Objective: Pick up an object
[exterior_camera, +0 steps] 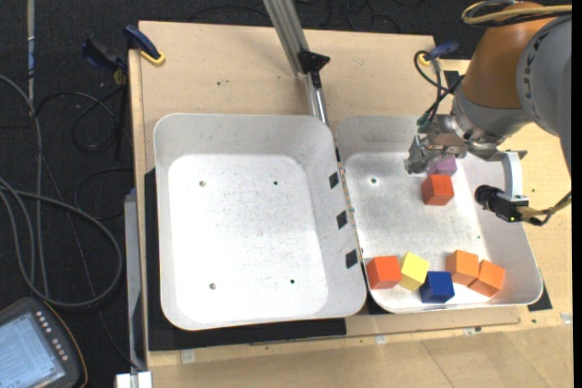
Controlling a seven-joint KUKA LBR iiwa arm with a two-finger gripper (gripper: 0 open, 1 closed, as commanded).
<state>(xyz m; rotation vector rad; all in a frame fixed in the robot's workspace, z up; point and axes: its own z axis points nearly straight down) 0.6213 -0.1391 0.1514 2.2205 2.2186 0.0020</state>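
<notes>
A pink block (445, 164) peeks out right under the gripper (427, 155), most of it covered by the wrist, so whether the jaws grip it or how wide they stand can't be told. Just below it, touching or nearly so, sits an orange-red block (437, 189), toward the far edge of the right bin (382, 195). Along that bin's near edge: orange (384, 271), yellow (415, 270), blue (437, 286) and two more orange blocks (477, 271). The left bin (241, 213) lies alongside.

A red-orange block (437, 190) sits flat in the right bin (382, 173), touching a pale purple block (445, 165) behind it.
</notes>
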